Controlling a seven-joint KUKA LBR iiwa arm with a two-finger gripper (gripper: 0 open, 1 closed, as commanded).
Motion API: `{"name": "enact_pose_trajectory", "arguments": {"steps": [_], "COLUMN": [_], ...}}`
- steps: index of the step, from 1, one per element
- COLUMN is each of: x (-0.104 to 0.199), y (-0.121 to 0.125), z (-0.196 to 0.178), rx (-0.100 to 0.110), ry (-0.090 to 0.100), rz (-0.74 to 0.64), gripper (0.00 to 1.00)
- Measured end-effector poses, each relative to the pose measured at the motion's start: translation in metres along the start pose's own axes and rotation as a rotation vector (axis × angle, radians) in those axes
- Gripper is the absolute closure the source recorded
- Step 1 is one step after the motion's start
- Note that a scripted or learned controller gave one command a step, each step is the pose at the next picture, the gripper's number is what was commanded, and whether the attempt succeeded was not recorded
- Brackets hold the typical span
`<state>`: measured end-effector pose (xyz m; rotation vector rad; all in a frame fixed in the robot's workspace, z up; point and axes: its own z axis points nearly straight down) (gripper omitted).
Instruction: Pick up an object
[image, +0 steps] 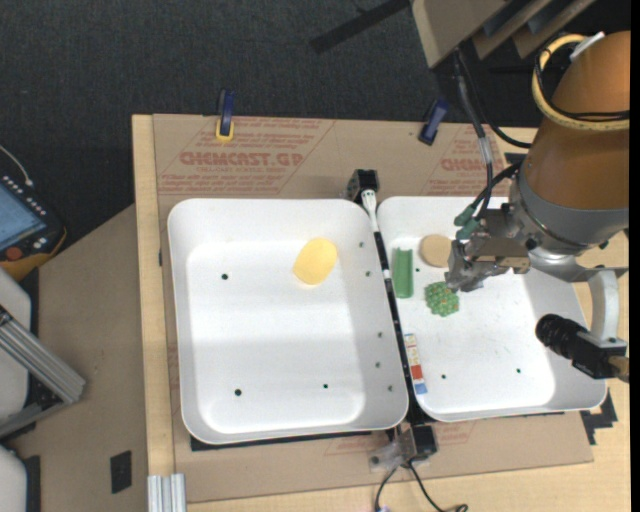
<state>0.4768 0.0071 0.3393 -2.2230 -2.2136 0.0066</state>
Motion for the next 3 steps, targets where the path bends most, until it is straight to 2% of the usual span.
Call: {"name": "enact_pose_trajectory", "arguments": {"steps": [1,2,3], "x": [-0.069,0.002,-0.046], "y": [0.002,0.003,0.002], "z": [0.061,0.076,0.156], "rx": [0.001,-0.001,0.003], "ry": [-0.001,0.003,0.000], "rz": [0.004,-0.011,0.002], "gripper": [1.00,1.00,1.00]}}
